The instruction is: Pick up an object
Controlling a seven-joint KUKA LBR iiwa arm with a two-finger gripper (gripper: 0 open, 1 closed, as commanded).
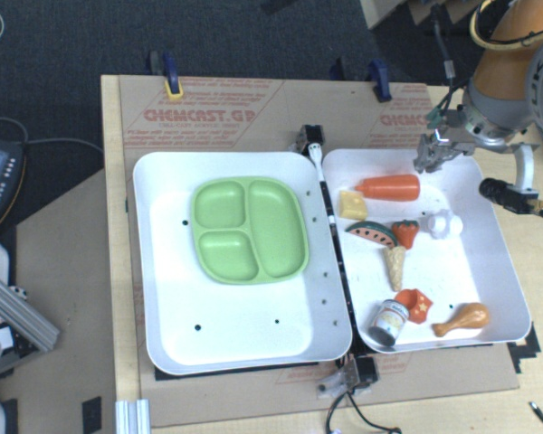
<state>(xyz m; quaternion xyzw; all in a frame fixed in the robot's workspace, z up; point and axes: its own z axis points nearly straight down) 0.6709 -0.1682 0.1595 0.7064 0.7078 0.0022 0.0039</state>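
Gripper [432, 156] hovers at the far rim of the right bin [500, 260], just above and to the right of the orange carrot [389, 186]; can't tell its state from here, nothing visibly held. Carrot is the nearest candidate, lying inside the right bin near its far edge, long axis running left-right, with the gripper off its right end. Further from the carrot toward the near rim sit the watermelon slice [369, 231], cone [395, 265], can [389, 322] and drumstick [462, 318]; green plate [251, 229] is in the left bin [163, 269].
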